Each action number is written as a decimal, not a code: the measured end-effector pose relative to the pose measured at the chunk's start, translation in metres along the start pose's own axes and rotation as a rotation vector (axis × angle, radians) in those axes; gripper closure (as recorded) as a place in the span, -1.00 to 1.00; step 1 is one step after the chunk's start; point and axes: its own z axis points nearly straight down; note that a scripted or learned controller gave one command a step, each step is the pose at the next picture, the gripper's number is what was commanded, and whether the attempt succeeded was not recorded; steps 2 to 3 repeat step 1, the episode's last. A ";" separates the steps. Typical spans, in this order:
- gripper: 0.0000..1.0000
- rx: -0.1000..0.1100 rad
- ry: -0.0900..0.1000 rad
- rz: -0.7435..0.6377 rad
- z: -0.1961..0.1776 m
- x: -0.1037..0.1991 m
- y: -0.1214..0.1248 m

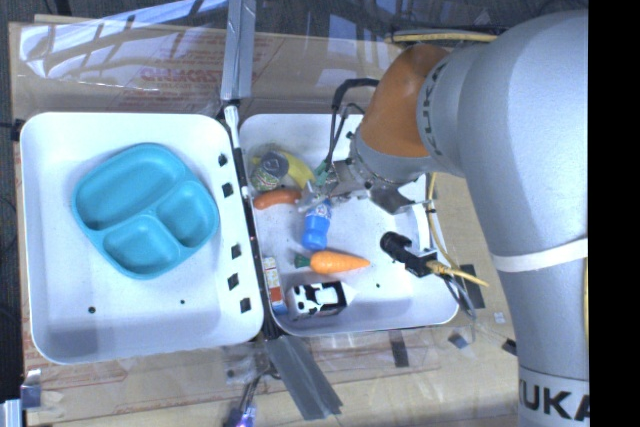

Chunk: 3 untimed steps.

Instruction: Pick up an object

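Carrot (pixel 339 262), orange and tapered, lies in the right bin (pixel 400 310); fingers' (pixel 322 183) state unclear.

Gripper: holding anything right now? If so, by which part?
Cannot be told. The gripper is low in the right bin, just above the blue bottle and beside the yellow can, but the view doesn't settle whether anything sits between its tips.
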 end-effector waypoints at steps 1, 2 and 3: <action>1.00 -0.003 -0.002 -0.118 -0.091 0.051 0.022; 1.00 -0.003 -0.002 -0.118 -0.091 0.051 0.022; 1.00 -0.003 -0.002 -0.118 -0.091 0.051 0.022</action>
